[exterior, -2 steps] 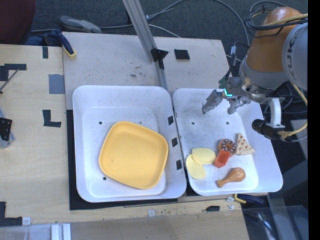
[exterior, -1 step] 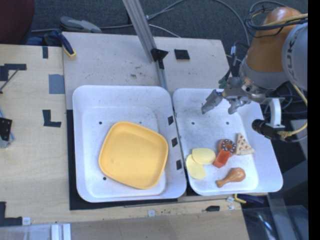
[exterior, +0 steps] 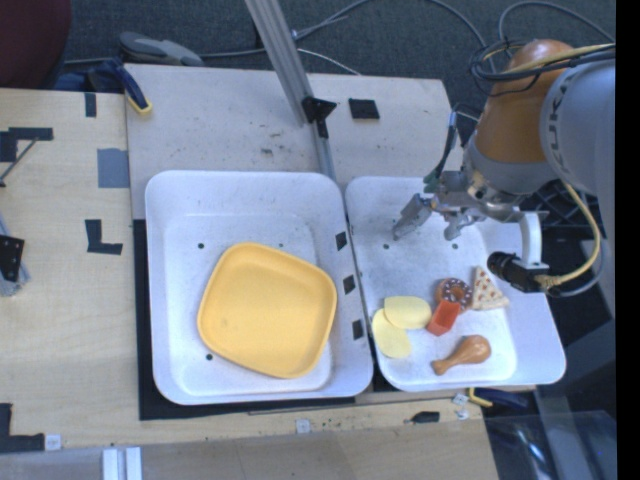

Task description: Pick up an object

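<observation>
Nothing is picked yet: the two-finger metal gripper [exterior: 427,220], fingers apart and empty, hangs above the right white plastic bin [exterior: 385,203], beyond the pale yellow toy slices [exterior: 400,318].

- The arm [exterior: 585,118] is smooth grey with a rounded orange band [exterior: 515,118] above the wrist.
- Black and yellow cables [exterior: 575,248] loop beside it.
- The gripper [exterior: 432,220] has two slim grey metal fingers [exterior: 408,218].

even, soft overhead light, faint shadows, slightly grainy picture, mild glare on the white bins [exterior: 160,208].
</observation>
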Available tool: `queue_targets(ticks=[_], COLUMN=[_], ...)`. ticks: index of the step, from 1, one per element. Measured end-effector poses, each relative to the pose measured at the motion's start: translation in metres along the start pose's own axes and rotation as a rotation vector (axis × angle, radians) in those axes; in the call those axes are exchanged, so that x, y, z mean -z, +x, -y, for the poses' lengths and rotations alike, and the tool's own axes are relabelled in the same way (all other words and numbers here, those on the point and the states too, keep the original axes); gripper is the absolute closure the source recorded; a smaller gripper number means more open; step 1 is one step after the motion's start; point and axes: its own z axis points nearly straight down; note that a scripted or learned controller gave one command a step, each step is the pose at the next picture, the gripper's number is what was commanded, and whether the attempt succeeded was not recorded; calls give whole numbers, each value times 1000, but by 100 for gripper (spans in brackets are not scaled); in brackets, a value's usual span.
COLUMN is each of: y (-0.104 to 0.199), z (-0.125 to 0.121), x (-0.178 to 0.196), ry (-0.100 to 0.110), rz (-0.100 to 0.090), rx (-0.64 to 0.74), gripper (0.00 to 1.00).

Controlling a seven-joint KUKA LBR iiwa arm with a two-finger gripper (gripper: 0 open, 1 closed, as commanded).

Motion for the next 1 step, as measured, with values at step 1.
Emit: queue_targets(ticks=[1], y=[-5], z=[9], x=[-56], ry=[0], rz=[0], rx=[0], gripper=[0])
